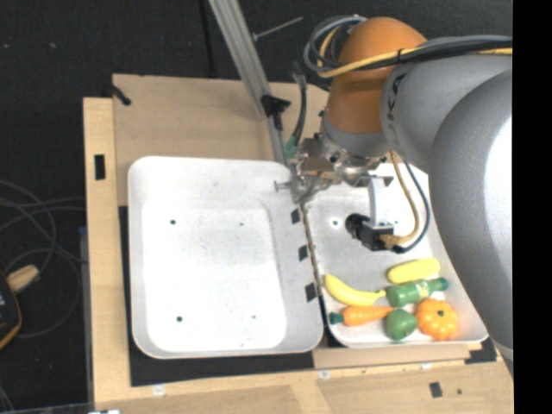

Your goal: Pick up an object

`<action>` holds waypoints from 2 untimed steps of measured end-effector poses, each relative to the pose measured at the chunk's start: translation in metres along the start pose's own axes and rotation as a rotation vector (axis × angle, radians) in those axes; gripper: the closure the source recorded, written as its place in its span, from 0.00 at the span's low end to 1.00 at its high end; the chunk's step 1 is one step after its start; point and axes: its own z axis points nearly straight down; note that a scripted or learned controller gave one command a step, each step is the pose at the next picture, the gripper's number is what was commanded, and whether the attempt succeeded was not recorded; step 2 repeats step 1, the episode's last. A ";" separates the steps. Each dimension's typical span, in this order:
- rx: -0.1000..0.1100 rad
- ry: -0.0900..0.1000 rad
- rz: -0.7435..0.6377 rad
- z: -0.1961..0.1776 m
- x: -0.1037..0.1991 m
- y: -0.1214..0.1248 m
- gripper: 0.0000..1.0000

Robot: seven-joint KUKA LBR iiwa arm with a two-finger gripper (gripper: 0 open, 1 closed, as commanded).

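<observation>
Sitting on the bench [172, 115], the left white bin [207, 248] spreads across the left and middle of the view. At its far right corner the gripper [300, 179] hangs over the seam where the two bins meet, and the wrist hides whether its jaws stand apart or together. Further right, well apart from the gripper, toy foods lie bunched at the near end of the right bin [335, 231]: a banana [349, 292], a carrot [366, 315], a green pepper [400, 323], a yellow squash [413, 271] above a green cucumber [416, 291], and an orange pumpkin [437, 317] furthest right.
</observation>
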 end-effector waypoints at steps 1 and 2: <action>0.000 0.000 0.000 0.001 0.043 0.008 1.00; 0.000 0.000 0.000 0.001 0.043 0.008 1.00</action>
